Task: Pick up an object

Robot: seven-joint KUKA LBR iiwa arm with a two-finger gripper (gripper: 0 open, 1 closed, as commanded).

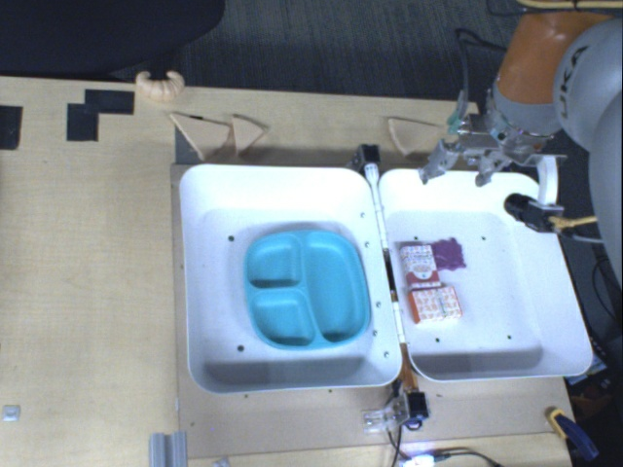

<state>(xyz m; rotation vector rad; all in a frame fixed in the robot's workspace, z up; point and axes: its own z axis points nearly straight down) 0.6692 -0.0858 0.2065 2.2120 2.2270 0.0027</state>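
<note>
From the fixed overhead camera, the grey arm with its orange band reaches in at the upper right, and its two-finger gripper (pixel 458 168) hangs over the far rim of the right-hand shallow white bin (pixel 526 290). The two fingers look spread apart with nothing between them.

Taking that right bin as the landmark: near its left wall lie three small things close together. A small white-and-red printed packet (pixel 417 260) sits toward the middle of the wall's length, a crumpled purple scrap (pixel 449 253) touches its right side, and a flat orange-and-white printed carton (pixel 434 305) lies just nearer the camera.

To do the pick well, I judge the gripper should travel toward the carton, descend with fingers straddling its shorter width, and stay clear of the bin wall.

To the left of the right bin, the other white bin holds a turquoise plastic divided tray (pixel 307 287).
</note>
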